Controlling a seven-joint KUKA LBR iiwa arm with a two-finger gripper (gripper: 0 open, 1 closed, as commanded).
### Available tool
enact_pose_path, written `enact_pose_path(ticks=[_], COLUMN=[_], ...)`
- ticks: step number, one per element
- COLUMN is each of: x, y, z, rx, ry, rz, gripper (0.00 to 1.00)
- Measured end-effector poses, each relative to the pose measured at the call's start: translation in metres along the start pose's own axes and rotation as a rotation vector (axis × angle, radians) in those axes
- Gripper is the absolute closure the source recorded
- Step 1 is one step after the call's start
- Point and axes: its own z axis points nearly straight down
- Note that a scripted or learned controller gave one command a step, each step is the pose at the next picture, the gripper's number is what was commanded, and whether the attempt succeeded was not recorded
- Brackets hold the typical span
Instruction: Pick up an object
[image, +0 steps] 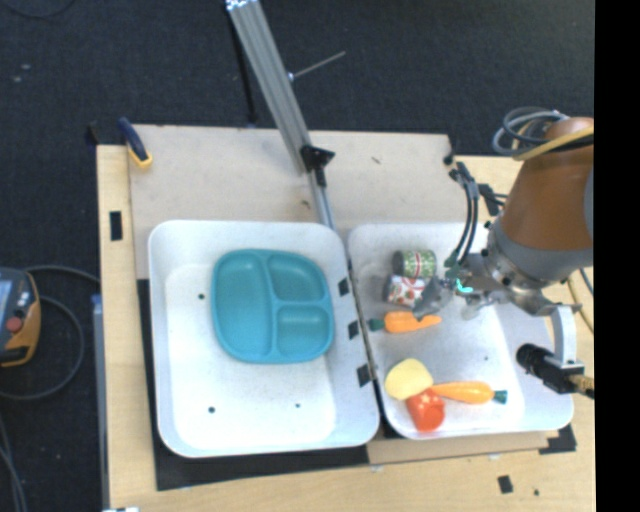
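Gripper (452, 290): sits low in the right white bin (520, 415), near its upper middle, right next to the cans. Honestly can't tell what it's doing at the tip, too dark and bunched up there.
Arm (545, 215): grey body with the orange band, coming in from the right over the bin's far edge.
Green-labelled can (415, 264): lying just left of the gripper, up near the bin's top wall.
Red-and-white printed can (405, 291): right below the green one, touching or nearly so, also just beside the gripper.
Small orange carrot-shaped toy (412, 322): just under the cans, lying sideways.
Yellow rounded toy (408, 379): lower left part of the right bin.
Red rounded toy (426, 411): tucked against the yellow one, near the bottom wall.
Longer orange carrot toy with a green tip (464, 392): beside those two, pointing right.
Left white bin (180, 400): holds a teal plastic divided plate (272, 305), roughly centred.
Bench (230, 175): tan board under both bins.
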Motion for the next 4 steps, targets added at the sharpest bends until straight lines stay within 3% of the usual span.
enact_pose_path(ticks=[1, 3, 4], x=[0.0, -0.001, -0.002], y=[0.001, -0.004, -0.003], z=[-0.001, 0.105, 0.14], rx=[-0.002, 0.005, -0.003], ry=[0.0, -0.001, -0.002], rz=[0.0, 0.004, 0.004], gripper=[0.0, 0.0, 0.0])
